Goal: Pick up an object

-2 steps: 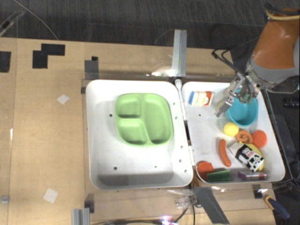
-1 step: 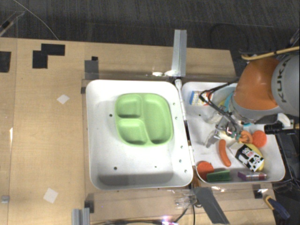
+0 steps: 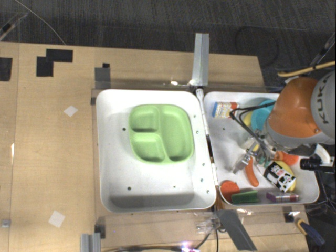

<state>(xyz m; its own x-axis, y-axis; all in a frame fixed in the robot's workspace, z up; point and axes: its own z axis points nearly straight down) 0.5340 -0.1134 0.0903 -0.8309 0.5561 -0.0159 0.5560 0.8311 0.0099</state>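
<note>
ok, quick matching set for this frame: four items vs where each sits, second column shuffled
Items:
1. green divided tray
2. green block
3. purple marker
4. white tube with a blue end

Places:
A. right bin, far left corner
B. left bin, middle
C. right bin, near wall, right of the green block
D. right bin, near wall, below the orange piece

Pairs: 1-B, 2-D, 3-C, 4-A

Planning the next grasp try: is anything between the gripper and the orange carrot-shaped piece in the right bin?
Nothing visible blocks it. The gripper sits low in the right bin, with the orange carrot-shaped piece right beside it. The green block and cow-patterned toy lie off to the sides.
</note>
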